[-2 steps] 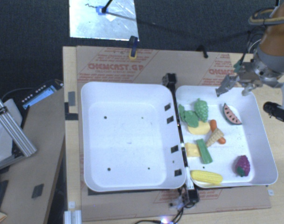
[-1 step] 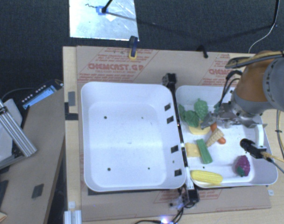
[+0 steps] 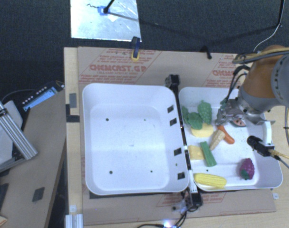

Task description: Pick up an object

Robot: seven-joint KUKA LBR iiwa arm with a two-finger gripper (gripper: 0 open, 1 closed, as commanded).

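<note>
The right bin (image 3: 228, 164) holds several toy foods. Two green leafy pieces (image 3: 205, 111) (image 3: 193, 120) lie at its upper left, above a pale yellow wedge (image 3: 202, 130). An orange carrot (image 3: 226, 135) and a beige cone (image 3: 216, 139) lie in the middle. Lower down are a green stick (image 3: 208, 154), a yellow block (image 3: 196, 152), a corn cob (image 3: 210, 179) and purple grapes (image 3: 247, 168). My gripper (image 3: 224, 117) hangs low over the upper middle of this bin, just above the carrot's upper end and right of the leafy pieces. Nothing is seen held in it.
The left bin (image 3: 130, 87) stands beside the right one, with a black divider strip (image 3: 178, 122) between them. A small red and white piece (image 3: 239, 122) lies right of the gripper. The arm (image 3: 265, 82) covers the right bin's upper right corner.
</note>
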